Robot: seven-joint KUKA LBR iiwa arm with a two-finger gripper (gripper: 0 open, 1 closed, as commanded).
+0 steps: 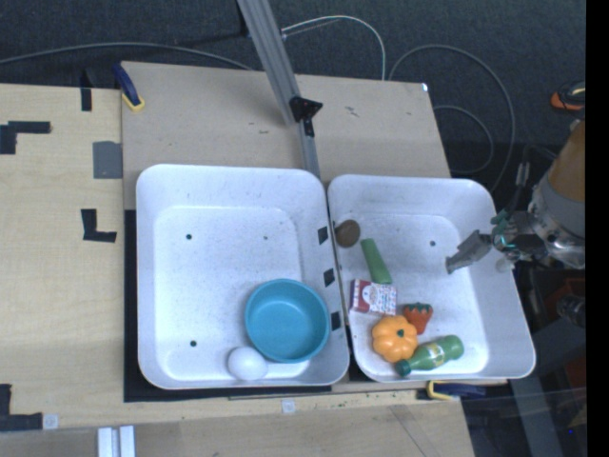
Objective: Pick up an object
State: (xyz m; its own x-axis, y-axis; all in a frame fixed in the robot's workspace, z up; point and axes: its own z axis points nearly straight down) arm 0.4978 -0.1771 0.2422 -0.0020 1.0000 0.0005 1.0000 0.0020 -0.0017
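My gripper (461, 256) reaches in from the right and hangs over the right bin (447, 198) near its right wall, with nothing visibly in it. To its left, in that bin, lie a brown round object (347, 232), a green stick-shaped object (374, 261) and a red and white carton (373, 297). Toward the bin's front lie a small red object (417, 314), an orange pumpkin (393, 338) and a green bottle (433, 354) on its side. The gripper is apart from all of them.
The left bin (190, 198) holds a blue bowl (285, 319) and a white ball (246, 362) at its front. A grey pole (276, 55) slants down to the seam between the bins. Cables (457, 112) trail behind the bench.
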